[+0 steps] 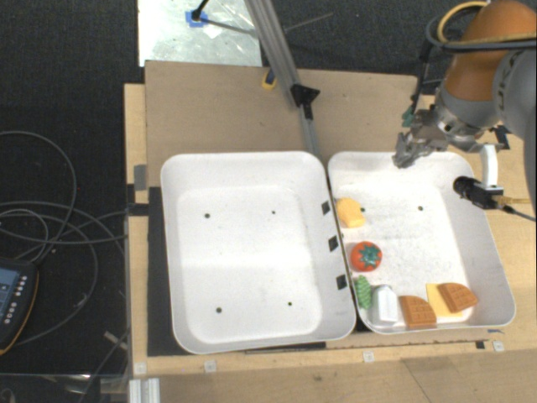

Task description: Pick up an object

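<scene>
The gripper point(409, 155) hangs over the far edge of the right bin point(495, 267), near its far-left corner; whether it is parted or closed cannot be made out, and nothing shows in its grasp. The objects lie well apart from it. Along the right bin's left edge sit a yellow lump point(350, 212) and a round red piece with a green top point(366, 256). Along the near edge, from the near-left corner, lie a green piece point(362, 291), a silvery-white can point(384, 304), a brown waffle-like square point(417, 311) and a brown slab on a yellow block point(453, 298). The left bin point(180, 225) adjoins it.
</scene>
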